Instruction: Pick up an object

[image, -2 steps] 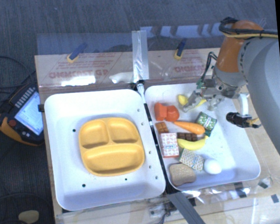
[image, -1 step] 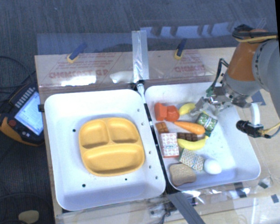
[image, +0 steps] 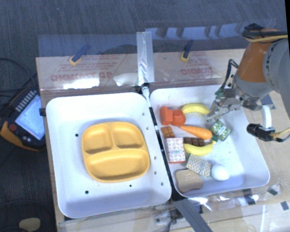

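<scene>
Your left bin point(image: 62, 161) holds one yellow divided tray point(image: 115, 150). Your right bin point(image: 251, 164) holds, packed toward its left: orange cup point(image: 171, 116), two bananas point(image: 195, 108), carrot point(image: 196, 131), chocolate bar point(image: 194, 142), small printed carton point(image: 175, 150), checkered packet point(image: 198, 165), bread slice point(image: 189, 180), white egg point(image: 220, 172), green wrapped item point(image: 220, 129). Your gripper point(image: 219, 109) sits above the green item, near the upper banana, its fingers spread with nothing between them.

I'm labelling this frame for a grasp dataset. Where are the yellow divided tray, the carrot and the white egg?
yellow divided tray point(image: 116, 164): camera view, on its large front compartment.
carrot point(image: 197, 131): camera view, middle of its orange body.
white egg point(image: 220, 172): camera view, centre of the shell.
</scene>
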You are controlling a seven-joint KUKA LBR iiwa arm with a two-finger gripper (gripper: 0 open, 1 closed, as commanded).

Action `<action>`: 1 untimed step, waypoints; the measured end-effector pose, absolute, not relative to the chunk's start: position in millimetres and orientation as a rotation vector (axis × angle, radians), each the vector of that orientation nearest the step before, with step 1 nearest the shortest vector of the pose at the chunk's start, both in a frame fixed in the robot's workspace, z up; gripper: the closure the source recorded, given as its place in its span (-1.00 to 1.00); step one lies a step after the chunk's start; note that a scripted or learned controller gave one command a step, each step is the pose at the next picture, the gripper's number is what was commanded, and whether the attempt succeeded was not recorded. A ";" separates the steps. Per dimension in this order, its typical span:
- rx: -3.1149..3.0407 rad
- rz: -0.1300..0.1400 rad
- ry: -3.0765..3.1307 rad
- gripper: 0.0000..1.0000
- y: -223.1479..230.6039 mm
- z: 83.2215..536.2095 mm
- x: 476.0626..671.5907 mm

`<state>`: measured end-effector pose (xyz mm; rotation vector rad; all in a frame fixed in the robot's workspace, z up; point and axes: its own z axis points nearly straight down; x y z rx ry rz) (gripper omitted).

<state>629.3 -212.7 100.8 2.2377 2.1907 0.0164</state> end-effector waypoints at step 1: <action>2.500 -0.004 1.903 1.00 -159.7 250.4 564.3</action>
